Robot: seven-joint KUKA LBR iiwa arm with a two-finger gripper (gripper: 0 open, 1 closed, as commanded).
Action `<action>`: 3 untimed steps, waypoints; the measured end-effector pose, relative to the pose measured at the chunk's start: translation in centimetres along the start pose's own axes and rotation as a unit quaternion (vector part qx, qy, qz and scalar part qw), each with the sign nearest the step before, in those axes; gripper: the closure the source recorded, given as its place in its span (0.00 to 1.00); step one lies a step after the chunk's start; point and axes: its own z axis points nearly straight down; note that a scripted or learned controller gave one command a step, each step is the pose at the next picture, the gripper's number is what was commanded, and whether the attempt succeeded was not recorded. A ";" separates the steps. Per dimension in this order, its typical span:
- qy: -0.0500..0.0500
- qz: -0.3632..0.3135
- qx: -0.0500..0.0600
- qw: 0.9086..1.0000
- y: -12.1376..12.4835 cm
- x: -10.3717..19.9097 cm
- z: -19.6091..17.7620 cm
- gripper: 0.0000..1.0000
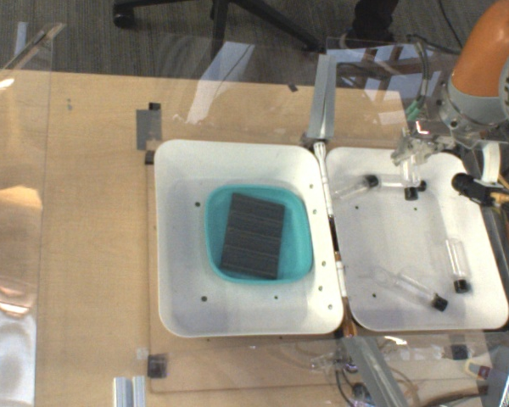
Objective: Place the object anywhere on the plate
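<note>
I see the dark grey ribbed block [253,236] lying flat on the teal plate [299,257], its long sides tilted slightly clockwise from the plate's edges. The plate sits in the middle of the left bin [178,295], with bare white floor ringing it on every side; the widest open strip is at 9 o'clock of the plate, and the narrowest is at 3 o'clock toward the shared wall between the bins. The block leaves teal rim showing all around it.

The arm [490,53] enters at 2 o'clock of the scene, over the far corner of the right bin [407,303]. The gripper [410,161] hangs there, well apart from the plate, but I cannot tell how it is set. Clear tubes with black caps [417,288] lie scattered on the right bin's floor, one near its 3 o'clock wall. The desk [76,253] is bare wood at 9 o'clock.
</note>
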 end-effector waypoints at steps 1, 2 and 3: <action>0.002 -0.036 0.002 0.999 -6.2 5.3 1.5 1.00; 0.002 -0.073 0.002 0.997 -9.1 11.3 0.6 1.00; 0.002 -0.108 0.001 0.994 -7.2 19.3 0.5 1.00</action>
